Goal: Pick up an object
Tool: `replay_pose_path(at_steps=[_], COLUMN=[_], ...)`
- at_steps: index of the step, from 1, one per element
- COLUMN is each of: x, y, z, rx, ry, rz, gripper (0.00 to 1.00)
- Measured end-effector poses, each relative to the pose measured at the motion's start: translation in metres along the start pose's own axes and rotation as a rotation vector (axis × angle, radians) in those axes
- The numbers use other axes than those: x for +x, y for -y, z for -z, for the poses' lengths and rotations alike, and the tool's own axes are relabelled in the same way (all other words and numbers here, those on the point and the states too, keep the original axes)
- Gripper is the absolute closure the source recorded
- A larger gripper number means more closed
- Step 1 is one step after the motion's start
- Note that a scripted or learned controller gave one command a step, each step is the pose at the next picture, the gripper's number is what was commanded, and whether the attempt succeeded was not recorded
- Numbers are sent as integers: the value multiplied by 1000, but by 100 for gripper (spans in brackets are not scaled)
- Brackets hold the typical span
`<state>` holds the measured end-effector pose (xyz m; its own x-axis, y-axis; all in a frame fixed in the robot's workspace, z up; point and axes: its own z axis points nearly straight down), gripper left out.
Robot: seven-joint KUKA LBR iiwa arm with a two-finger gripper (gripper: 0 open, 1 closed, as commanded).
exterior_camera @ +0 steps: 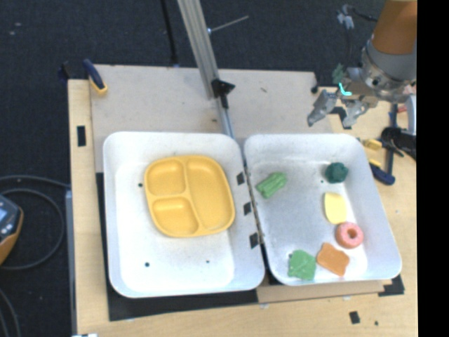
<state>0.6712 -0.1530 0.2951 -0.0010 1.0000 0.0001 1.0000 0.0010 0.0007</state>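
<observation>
Camera view shows our end effector [335,112] spread wide and holding nothing, hovering above the desk [154,97] just beyond the right bin's [302,149] far rim. We judge it staged clear before descending; the nearest candidate, a dark green ball [337,172], lies near that bin's far right corner.

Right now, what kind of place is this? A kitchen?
Probably a robot lab, not a kitchen. A robot arm's hand hangs over a workbench with two white bins. The food in them, like the pink donut, looks like toys.
</observation>
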Motion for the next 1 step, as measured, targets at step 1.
replay_pose_path(at_steps=[1], x=[0], y=[0], z=[1], rx=[-2], ry=[0], rz=[0], gripper=[0])
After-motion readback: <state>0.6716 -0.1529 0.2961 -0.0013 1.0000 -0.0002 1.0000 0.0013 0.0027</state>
